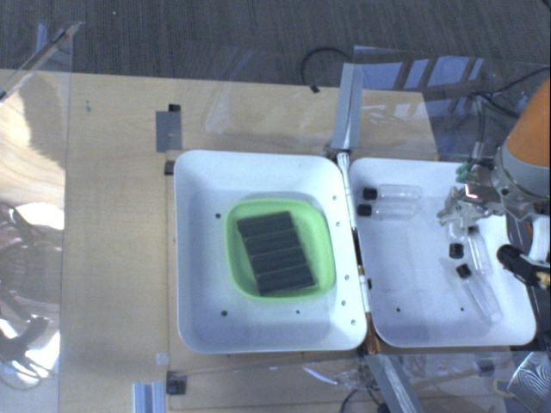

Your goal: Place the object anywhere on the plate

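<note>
Two bins, one plate, one dark block, a few clear tubes

Two white bins sit side by side: the left bin [194, 256] and the right bin [413, 317]. One green plate [237, 231] carries one ridged dark block [275, 252]. I count three clear black-capped tubes: one [392, 203], another [473, 252], a third [482, 295]. One arm [529, 144].

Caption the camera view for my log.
Dark ridged block lies on green plate in left bin; gripper over right bin.
</note>
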